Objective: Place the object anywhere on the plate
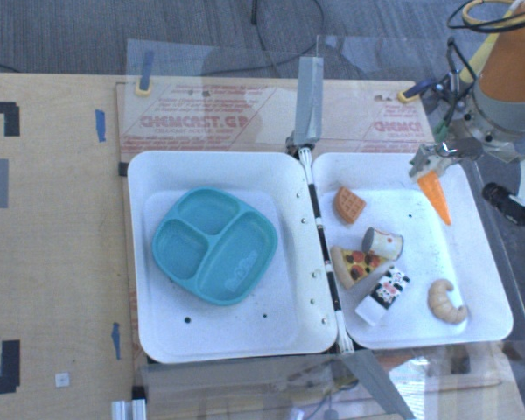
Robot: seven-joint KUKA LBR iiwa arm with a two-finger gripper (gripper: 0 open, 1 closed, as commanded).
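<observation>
A teal divided plate (pixel 214 245) lies in the left bin (pixel 157 173). An orange toy carrot (pixel 436 196) is at the far right corner of the right bin (pixel 486 261), its thick end up against my gripper (pixel 432 163) and its tip pointing toward the near right. The gripper sits right over that thick end, at the end of the grey arm with the orange band (pixel 507 59). Whether the carrot is lifted or resting on the bin floor is unclear from this angle.
The right bin also holds a waffle piece (pixel 350 206), a pizza slice (pixel 354 265), a small grey-and-white object (pixel 383 243), a cow-patterned carton (pixel 383 294) and a croissant (pixel 446 302). A raised divider (pixel 319 234) separates the bins. Cables (pixel 459 68) hang near the arm.
</observation>
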